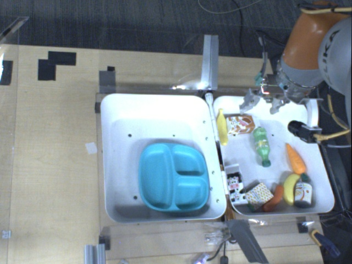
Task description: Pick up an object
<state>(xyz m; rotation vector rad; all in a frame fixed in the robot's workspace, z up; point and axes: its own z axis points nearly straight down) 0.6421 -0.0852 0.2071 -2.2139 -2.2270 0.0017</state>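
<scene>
Bench (pixel 49 164) pale wood | floor (pixel 110 10) dark carpet | left bin (pixel 118 114) holds blue tray (pixel 173 176) | tool (pixel 263 99) fingers spread, grasping nothing

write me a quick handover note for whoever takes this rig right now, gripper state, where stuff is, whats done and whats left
Gripper: open, holding nothing, above the far edge of the right bin.
Right bin holds the objects: green bottle, carrot, snack packet and yellow piece by the divider; a banana, small bottle and patterned box clustered at the near end.
Left bin: blue divided tray.
Done: nothing picked yet.
Left: descend, grasp one object, lift. The green bottle looks closest and fairly free.
</scene>
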